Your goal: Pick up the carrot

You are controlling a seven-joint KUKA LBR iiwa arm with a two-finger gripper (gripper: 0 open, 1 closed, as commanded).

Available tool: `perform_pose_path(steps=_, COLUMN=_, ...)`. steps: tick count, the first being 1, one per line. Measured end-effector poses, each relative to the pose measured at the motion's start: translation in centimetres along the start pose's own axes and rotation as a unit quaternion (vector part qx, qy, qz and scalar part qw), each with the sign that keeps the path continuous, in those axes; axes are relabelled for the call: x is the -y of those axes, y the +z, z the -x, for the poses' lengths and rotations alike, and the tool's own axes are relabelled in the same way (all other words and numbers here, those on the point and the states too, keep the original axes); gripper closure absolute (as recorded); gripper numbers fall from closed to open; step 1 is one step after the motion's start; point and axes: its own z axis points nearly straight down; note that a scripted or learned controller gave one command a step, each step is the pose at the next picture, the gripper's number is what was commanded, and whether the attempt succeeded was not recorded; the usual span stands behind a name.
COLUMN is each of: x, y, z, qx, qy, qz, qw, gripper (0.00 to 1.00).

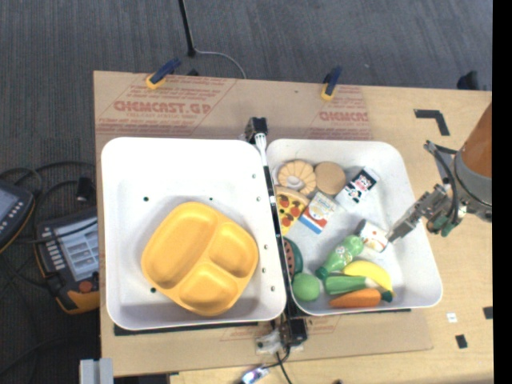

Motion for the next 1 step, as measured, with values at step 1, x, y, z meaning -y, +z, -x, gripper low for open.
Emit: perform_pose_path(steps=1, x=-0.08, y=-1.04, z=0.04, qx=0.001, qy=0.0, qz=0.001, qw=1.0, gripper=1.0)
